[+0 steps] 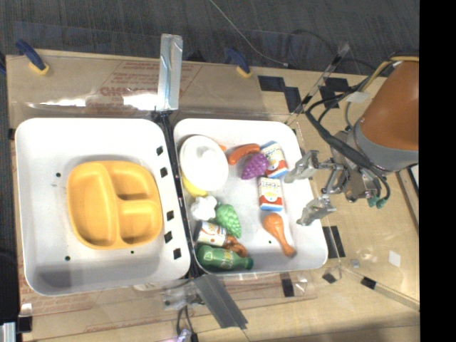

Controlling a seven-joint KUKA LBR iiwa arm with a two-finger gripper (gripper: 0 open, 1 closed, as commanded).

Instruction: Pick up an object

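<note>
The hand (311,189) hovers spread wide and holding nothing at the right bin's (308,251) edge, probably lined up for the drumstick (277,233) lying nearest.

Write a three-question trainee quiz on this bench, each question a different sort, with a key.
1. True or false: the yellow divided tray lies in the left bin.
2. Multiple choice: the end effector is A) above the left bin, B) at the right bin's right rim, C) over the green bottle.
3. Fill in: the purple grapes lie just beside the white ____.

Key: 1 true; 2 B; 3 bowl.
</note>
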